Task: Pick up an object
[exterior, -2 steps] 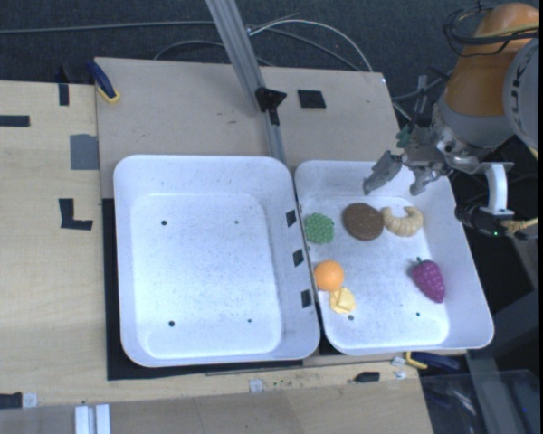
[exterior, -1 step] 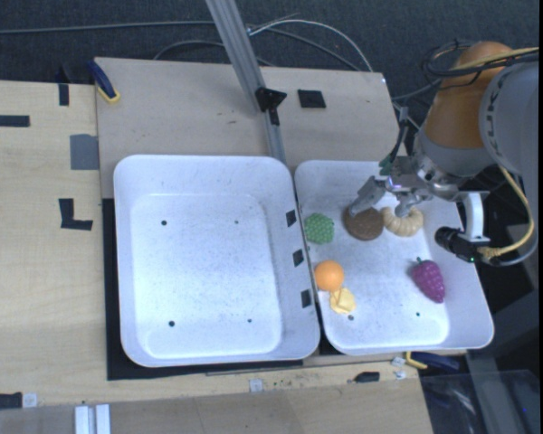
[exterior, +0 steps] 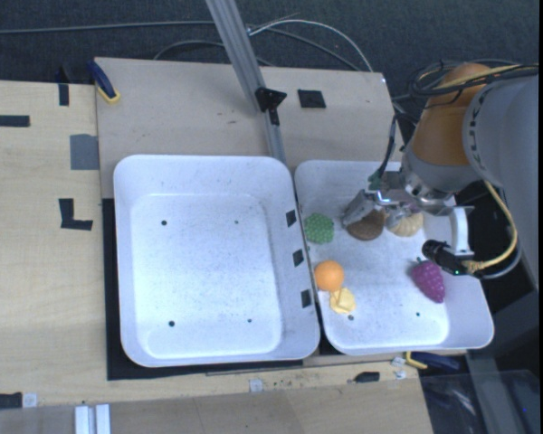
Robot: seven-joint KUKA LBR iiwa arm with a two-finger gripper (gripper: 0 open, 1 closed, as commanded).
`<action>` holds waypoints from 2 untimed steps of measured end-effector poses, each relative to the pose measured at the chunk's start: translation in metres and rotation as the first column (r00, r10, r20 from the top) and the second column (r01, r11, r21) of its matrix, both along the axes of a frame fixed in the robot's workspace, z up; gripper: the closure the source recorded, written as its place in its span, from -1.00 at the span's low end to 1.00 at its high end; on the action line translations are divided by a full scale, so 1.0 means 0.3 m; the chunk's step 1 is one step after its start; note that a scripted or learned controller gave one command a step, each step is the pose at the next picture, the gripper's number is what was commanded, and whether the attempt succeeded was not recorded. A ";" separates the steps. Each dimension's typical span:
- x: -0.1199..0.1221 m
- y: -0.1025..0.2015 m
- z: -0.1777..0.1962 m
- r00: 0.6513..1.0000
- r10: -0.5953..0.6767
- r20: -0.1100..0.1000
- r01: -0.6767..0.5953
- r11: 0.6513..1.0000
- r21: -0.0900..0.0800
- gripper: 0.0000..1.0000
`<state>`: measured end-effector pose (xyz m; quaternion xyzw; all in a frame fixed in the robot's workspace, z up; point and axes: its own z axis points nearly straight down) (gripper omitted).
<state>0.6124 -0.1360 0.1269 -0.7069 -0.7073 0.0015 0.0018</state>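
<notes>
Wooden bench (exterior: 190, 107), two white bins side by side. Right bin (exterior: 380, 333): green ball (exterior: 319, 228) by left wall; orange ball (exterior: 328, 274) touching yellow piece (exterior: 343, 302) near left wall; purple grape bunch (exterior: 428, 280) toward right wall; brown lump (exterior: 366, 228) and tan lump (exterior: 404, 223) near far edge. Gripper (exterior: 373, 208) low over brown lump; finger state cannot be told. Risk, judged: tan lump just beside, likely nudged or pinched together; rounded lump apt to slip.

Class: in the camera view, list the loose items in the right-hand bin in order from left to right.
Green item → orange ball → yellow piece → brown item → beige item → purple item.
</notes>
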 end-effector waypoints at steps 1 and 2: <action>0.004 0.001 0.042 1.000 0.001 0.004 -0.001 1.000 0.000 1.00; 0.013 0.000 0.251 1.000 0.000 0.010 0.000 1.000 -0.001 1.00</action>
